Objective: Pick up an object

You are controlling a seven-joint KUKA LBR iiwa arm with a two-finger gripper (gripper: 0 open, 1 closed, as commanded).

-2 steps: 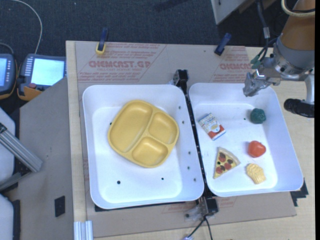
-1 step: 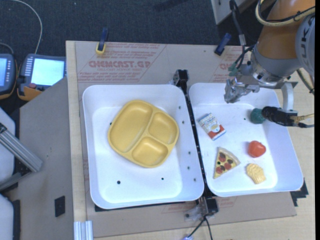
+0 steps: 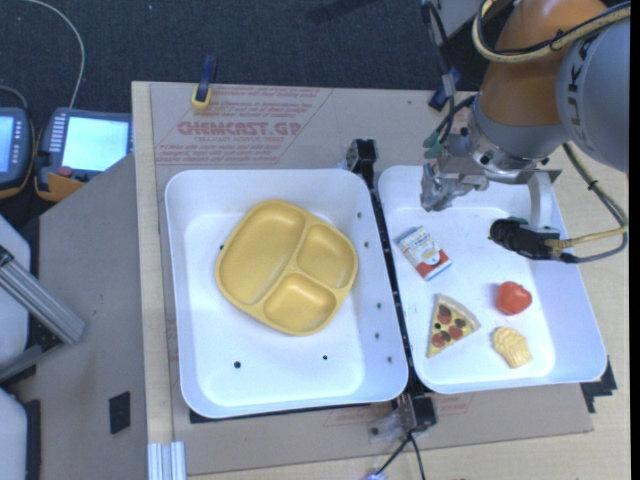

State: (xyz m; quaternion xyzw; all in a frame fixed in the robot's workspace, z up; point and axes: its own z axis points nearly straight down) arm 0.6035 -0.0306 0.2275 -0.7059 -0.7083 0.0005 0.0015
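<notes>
The gripper is seen hanging over the far left corner of the right bin. How far the claw is open cannot be told, and nothing is seen in its grasp. The nearest candidate for the pick is judged to be the small carton, which lies flat just nearer than the gripper, close to the bin's left edge.

Several failures can be expected from here. If the claw is lowered where it hangs, only bare floor is likely to be met, since the carton is offset towards the near edge. The carton is turned at an angle to the bin's edges – were the claw not lined up with it, it could be pushed aside rather than clamped. The left edge is close, so the wall might be struck. The red tomato, being round, could roll away if nudged.

Counted: two bins are present – the left bin holds one yellow divided plate at its centre; the right bin holds four things, one carton, one tomato, one pizza slice and one yellow fries piece by the near edge.
</notes>
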